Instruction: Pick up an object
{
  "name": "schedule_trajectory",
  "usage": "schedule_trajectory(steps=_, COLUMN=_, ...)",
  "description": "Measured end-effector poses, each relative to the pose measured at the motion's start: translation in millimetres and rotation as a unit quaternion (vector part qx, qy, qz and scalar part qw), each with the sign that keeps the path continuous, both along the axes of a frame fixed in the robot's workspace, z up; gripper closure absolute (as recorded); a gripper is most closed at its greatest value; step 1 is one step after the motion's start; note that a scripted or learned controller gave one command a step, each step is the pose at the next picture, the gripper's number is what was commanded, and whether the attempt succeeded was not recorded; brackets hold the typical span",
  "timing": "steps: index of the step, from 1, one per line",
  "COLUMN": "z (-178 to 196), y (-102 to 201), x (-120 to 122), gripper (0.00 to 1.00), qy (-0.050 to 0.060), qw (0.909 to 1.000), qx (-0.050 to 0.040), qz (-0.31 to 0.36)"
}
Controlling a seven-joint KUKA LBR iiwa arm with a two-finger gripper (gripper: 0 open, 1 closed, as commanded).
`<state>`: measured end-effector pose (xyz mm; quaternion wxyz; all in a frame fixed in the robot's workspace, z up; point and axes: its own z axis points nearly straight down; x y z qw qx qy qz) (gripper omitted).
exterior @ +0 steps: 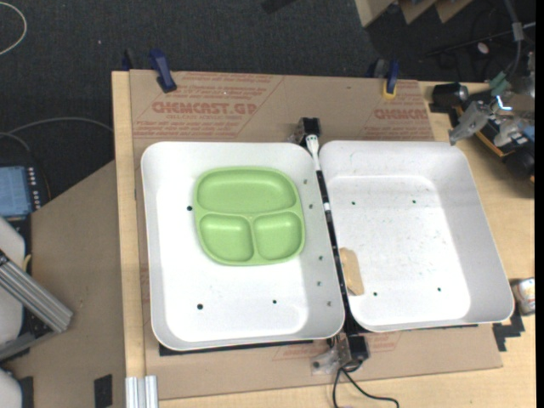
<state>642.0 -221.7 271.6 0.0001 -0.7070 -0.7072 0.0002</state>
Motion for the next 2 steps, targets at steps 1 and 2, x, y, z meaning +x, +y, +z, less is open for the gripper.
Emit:
schedule_trajectory(steps=1, z=108.7, y=15.8, x=-73.0, gripper=0.0, qy=-0.006, qw=1.0, qx=-0.0017, qz=-0.001)
schedule_trajectory(steps=2, z=180.2, y=78.2, x=-141.0, gripper=0.0, qy=-0.006, qw=1.0, qx=-0.0002, qz=0.003)
